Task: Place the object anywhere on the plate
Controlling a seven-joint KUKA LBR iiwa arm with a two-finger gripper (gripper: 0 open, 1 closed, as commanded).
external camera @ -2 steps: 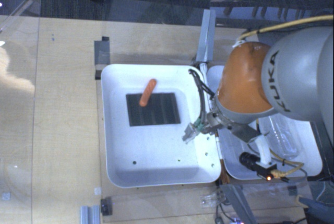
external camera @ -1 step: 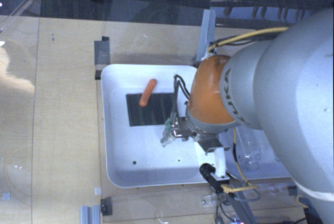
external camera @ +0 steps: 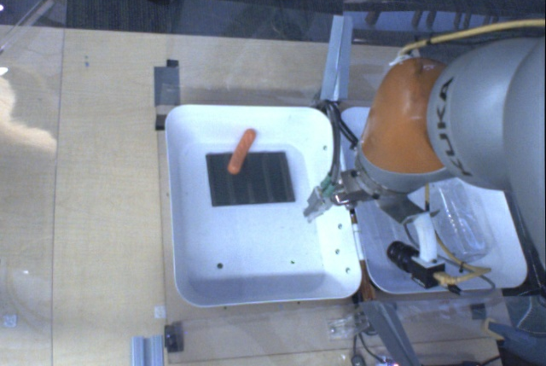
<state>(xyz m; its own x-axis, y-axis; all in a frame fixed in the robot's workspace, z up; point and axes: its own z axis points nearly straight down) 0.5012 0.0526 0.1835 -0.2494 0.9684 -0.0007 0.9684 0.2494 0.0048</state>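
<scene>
Orange object (external camera: 242,151) already lying on the dark plate (external camera: 256,185), at its upper left edge.

Resting slanted, partly over the plate's top edge, inside the left bin (external camera: 256,270). Gripper (external camera: 317,202) hanging just right of the plate, at the bin's right wall, holding nothing. Fingers look a little spread, perhaps after a release, but too small and blurred: cannot tell.

The arm (external camera: 478,113) reaches in from the right, its big grey body and orange band (external camera: 405,125) filling the upper right of the view. Below the band the wrist points down and to the left, ending in the gripper (external camera: 317,202). The gripper's small metallic tip is blurred, too small to read clearly.
</scene>
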